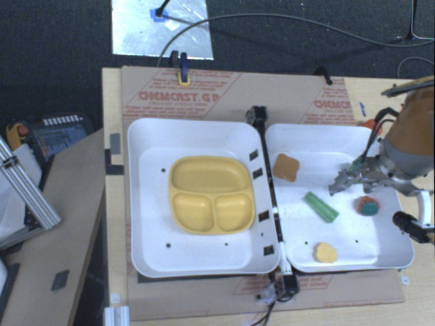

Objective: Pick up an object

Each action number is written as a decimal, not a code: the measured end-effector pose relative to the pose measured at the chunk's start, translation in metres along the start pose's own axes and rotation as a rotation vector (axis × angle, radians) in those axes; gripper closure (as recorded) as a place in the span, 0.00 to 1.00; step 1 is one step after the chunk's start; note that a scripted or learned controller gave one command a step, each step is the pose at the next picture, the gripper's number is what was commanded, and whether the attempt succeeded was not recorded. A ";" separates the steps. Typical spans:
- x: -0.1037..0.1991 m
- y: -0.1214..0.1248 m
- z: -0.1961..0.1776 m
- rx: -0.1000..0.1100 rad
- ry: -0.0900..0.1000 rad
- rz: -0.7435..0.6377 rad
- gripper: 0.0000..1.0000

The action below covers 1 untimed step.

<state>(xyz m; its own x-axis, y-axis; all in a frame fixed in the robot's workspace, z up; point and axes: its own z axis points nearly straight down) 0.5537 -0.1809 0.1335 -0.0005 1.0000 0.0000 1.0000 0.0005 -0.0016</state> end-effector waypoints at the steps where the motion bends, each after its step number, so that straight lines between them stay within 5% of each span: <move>1: 0.001 0.000 0.052 0.001 0.001 -0.001 0.00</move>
